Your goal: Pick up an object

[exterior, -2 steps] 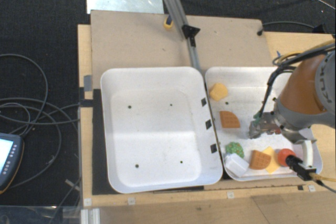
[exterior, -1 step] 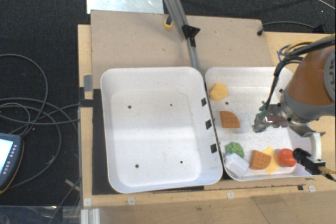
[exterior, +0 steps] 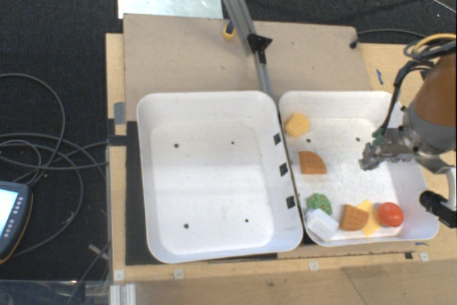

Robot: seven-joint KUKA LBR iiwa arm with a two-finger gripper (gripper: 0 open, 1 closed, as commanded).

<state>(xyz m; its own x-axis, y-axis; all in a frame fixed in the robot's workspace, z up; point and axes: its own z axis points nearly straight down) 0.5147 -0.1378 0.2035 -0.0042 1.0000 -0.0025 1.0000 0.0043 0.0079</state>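
Cut off at the 3 o'clock edge: arm (exterior: 437, 107) beyond its orange band. Too small to tell: gripper (exterior: 369, 159) fingers. Partly hidden under the orange wedge (exterior: 353, 217): yellow piece (exterior: 370, 221). Cropped at 9 o'clock: tablet (exterior: 10, 216).

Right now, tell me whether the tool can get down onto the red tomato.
Probably yes. The tool hangs over the right bin, and the red tomato lies uncovered near the bin's front corner, touching only the yellow wedge on one side.

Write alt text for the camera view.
A grey robot arm reaches in from the right, its gripper hovering over the right white bin, which holds a red tomato, green broccoli, a yellow piece and a brown piece. The left white bin sits alongside.
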